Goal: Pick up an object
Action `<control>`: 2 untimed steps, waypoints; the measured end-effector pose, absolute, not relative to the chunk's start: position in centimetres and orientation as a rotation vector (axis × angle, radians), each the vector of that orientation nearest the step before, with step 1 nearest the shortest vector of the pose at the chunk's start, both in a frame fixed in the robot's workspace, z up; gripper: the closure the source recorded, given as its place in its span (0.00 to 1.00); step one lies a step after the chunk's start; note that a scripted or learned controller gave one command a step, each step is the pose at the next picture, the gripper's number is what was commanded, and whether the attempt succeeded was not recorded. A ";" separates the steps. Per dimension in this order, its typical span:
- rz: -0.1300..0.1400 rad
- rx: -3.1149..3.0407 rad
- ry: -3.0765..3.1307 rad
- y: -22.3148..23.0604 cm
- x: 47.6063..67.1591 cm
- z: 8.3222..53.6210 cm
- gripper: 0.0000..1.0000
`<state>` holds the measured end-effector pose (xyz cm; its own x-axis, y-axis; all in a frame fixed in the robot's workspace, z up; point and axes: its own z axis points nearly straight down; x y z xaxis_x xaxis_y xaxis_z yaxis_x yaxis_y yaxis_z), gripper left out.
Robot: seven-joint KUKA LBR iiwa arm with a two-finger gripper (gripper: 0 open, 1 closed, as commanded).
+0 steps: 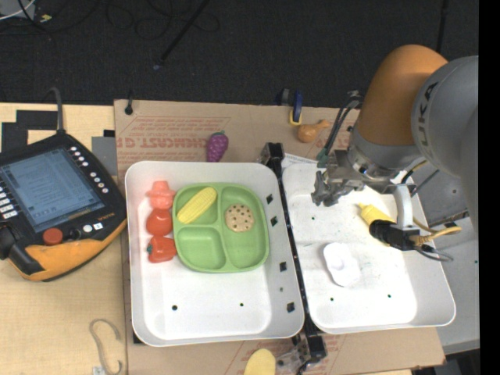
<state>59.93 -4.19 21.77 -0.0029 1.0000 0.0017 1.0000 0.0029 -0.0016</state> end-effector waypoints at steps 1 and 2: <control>0.000 -2.217 -2.222 0.6 60.7 21.7 1.00; -0.002 -2.220 -2.223 3.2 62.8 23.7 1.00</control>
<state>62.81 3.22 23.68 -0.0014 1.0000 0.0013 1.0000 0.0014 0.0008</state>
